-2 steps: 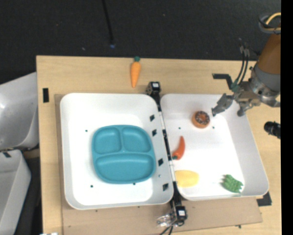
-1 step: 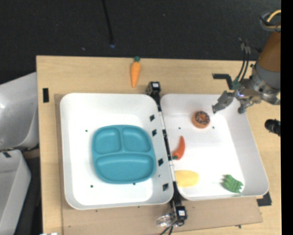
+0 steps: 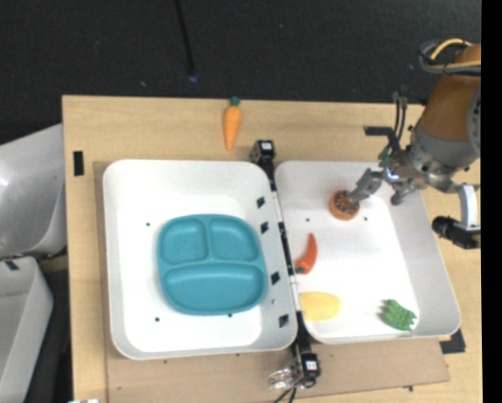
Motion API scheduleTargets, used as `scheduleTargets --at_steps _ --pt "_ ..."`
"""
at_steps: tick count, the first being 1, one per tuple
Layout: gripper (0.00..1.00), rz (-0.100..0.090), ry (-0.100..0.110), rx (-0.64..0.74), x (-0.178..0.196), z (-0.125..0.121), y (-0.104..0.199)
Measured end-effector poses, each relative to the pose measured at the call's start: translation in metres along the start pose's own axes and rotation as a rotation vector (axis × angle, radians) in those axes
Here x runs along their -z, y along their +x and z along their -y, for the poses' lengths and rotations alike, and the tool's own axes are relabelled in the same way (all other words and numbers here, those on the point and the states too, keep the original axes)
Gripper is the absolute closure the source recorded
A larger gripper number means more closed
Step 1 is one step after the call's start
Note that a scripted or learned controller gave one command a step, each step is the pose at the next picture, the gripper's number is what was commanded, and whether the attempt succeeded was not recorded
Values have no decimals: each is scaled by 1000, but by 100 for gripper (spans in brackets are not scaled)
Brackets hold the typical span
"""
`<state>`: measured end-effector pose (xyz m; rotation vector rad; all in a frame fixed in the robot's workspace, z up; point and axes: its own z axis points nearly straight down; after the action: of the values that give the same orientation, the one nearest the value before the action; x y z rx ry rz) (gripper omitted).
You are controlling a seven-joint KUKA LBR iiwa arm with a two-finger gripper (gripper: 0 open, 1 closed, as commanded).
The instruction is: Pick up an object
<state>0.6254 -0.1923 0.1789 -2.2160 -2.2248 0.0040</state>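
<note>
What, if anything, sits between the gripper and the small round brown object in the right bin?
Nothing visible does. The gripper hangs over the upper part of the right white bin, right beside the small round brown object. The red pepper-shaped piece lies lower down, off that line.

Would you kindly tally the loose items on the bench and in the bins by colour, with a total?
Orange: 1, carrot
Red: 1, pepper
Yellow: 1, lemon-like piece
Green: 1, leafy piece
Brown: 1, round piece
Blue: 1, divided plate
Total: 6
</note>
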Motion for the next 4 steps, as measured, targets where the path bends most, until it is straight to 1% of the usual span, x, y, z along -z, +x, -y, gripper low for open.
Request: scheduleTargets --at_steps 1,2,3,4 --pt "0 0 1 -2 -63 -1 0" --pt "0 1 -2 -2 -78 -1 -1" --pt "100 3 -5 -2 -66 -2 -2" --pt "100 1 -8 -1 -21 -2 0"
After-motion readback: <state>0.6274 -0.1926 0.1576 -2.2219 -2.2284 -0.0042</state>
